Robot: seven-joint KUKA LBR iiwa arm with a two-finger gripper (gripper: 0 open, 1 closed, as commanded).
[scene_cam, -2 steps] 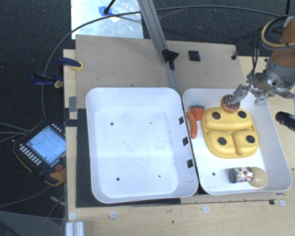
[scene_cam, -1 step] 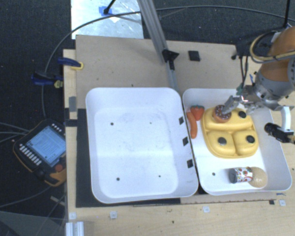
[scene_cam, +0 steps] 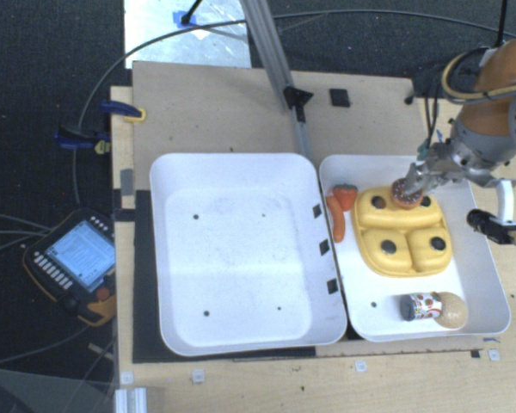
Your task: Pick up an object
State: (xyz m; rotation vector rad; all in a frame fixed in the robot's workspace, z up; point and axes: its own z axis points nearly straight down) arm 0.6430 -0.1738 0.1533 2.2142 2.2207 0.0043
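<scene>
Arm in from the right, wrist pitched down toward lower left.

Grey KUKA arm [scene_cam: 486, 136] enters at the upper right of the camera view, with its orange band [scene_cam: 506, 65] uppermost at the frame edge and the grey wrist housing below it. The wrist narrows into a slim metal two-finger gripper [scene_cam: 406, 191] that slants down and to the left, tip at the low end of the chain. Dark cables loop around the orange section and trail down along the wrist. A white bracket and a black fitting stick out from the wrist's lower side. The tip is too small and blurred to read finger spacing.
</scene>
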